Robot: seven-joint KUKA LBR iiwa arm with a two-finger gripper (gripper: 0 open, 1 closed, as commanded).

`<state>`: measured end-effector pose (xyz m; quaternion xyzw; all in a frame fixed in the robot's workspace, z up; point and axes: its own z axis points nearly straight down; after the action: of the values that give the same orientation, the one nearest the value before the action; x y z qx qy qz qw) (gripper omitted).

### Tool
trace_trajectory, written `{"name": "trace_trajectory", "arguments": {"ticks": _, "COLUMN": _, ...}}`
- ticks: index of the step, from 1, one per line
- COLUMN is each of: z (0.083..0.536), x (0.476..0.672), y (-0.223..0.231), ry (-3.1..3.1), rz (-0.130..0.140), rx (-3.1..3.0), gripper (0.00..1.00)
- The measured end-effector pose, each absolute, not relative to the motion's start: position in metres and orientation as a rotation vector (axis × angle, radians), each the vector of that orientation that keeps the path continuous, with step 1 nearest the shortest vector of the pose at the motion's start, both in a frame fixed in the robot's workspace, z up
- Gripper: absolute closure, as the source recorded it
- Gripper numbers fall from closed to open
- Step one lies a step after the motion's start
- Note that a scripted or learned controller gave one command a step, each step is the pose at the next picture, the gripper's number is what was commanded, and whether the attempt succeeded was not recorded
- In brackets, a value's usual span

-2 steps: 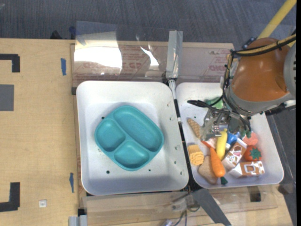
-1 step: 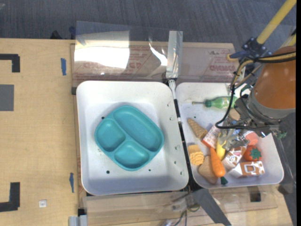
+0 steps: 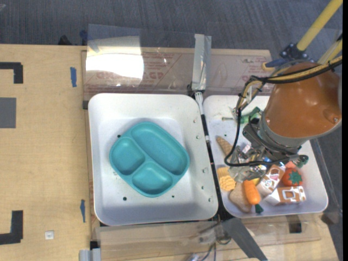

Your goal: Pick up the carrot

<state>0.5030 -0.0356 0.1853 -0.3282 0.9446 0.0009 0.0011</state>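
- The claw point(image 3: 255, 165) sits low in the right bin point(image 3: 321, 200), just above the carrot point(image 3: 251, 192) as the camera sees it. The big orange wrist and a tangle of cables cover most of it, so I cannot tell how wide it stands or whether anything is inside it.
- The carrot lies near the front edge of the right bin, orange body tilted with its green end pointing toward the front rim. Nothing visible grips it; it looks to be resting on the pile.
- Crowding is the main risk. A tan biscuit-like piece point(image 3: 237, 200) touches the carrot on the side toward the teal plate point(image 3: 149, 157), a yellow waffle-like piece point(image 3: 225, 179) lies just beyond that, and a small printed carton point(image 3: 288, 193) sits just on the carrot's far side. A close here could catch a neighbour instead, or pinch two things at once.
- The carrot is round and tapered, so a grip near either end could squirt it out sideways.
- It also leans on other items, so a push from above may roll it, not seat it.
- Loose cables hang beside the claw, near the carrot, and could drag small pieces about.
- Pose: the arm comes in from the far side of the carrot, away from the teal plate, with the wrist pointing steeply down over the back half of the toy pile.
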Motion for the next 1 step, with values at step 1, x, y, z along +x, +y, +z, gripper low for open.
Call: {"name": "trace_trajectory", "arguments": {"ticks": 1, "z": 0.1963, "x": 0.5056, "y": -0.0358, "ry": 2.959, "rz": 0.0, "rx": -1.022, "gripper": 1.0}}
